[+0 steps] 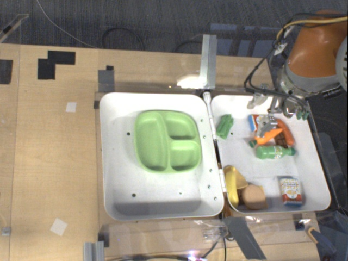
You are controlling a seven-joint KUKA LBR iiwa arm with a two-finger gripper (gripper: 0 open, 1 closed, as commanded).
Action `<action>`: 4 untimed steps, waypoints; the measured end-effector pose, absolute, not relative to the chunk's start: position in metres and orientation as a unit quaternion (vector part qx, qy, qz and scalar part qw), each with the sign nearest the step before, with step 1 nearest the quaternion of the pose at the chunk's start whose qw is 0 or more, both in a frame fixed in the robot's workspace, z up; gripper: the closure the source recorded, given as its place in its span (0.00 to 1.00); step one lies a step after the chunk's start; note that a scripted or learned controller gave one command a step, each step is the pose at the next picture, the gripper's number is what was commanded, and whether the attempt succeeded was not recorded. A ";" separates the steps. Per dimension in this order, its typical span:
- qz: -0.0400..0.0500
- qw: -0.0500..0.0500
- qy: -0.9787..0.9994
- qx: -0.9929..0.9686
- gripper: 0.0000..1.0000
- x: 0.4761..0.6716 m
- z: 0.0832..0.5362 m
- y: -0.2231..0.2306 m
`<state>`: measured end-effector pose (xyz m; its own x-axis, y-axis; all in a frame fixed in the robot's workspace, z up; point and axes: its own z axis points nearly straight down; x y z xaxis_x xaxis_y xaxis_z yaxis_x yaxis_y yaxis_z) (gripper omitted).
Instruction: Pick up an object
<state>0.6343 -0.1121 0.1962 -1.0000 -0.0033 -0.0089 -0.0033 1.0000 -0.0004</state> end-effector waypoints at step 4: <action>0.000 0.006 0.994 0.111 0.00 0.604 0.089 -0.138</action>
